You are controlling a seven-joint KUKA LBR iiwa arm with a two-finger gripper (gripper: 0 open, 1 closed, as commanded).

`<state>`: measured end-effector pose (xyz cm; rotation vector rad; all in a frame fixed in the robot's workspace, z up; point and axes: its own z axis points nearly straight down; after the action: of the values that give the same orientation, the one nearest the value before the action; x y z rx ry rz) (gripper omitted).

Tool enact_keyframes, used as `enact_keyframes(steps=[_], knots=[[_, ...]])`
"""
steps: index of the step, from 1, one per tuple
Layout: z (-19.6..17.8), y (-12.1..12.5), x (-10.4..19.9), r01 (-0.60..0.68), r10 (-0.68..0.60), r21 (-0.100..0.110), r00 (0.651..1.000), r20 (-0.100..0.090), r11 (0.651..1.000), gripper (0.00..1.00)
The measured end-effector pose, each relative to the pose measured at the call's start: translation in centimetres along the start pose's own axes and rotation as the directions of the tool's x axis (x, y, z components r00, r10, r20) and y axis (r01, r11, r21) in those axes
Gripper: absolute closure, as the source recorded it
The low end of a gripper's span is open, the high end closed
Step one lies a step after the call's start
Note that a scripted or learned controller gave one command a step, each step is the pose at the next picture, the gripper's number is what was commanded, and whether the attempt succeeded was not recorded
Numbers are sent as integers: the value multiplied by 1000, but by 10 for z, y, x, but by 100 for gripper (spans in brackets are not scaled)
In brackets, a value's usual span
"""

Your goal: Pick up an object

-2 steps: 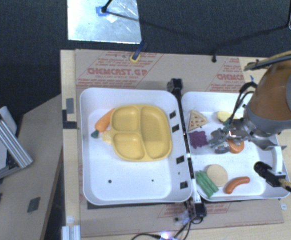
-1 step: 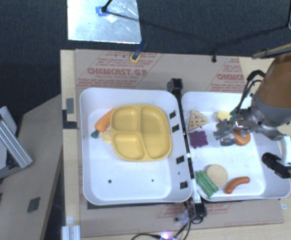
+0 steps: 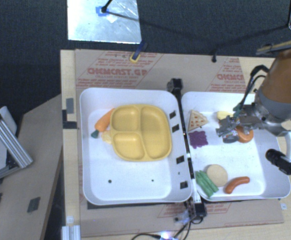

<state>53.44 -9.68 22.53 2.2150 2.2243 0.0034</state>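
the end effector (image 3: 229,132) hangs low, an orange piece (image 3: 245,134) touching its right side; its grip i can't tell.

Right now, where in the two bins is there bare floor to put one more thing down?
Left bin: bare floor in front of the yellow plate. Right bin: crowded; small patches only, between the purple piece and the round bun, and behind the pizza slice.

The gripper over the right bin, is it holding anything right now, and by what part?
Cannot be told. The gripper sits low beside an orange piece in the right bin, but no thing shows between its fingers.
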Motion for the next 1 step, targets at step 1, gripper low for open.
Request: enact_keyframes(steps=[1], knots=[[10, 48, 23, 4, -4, -1, 1000, -1, 1000, 100]])
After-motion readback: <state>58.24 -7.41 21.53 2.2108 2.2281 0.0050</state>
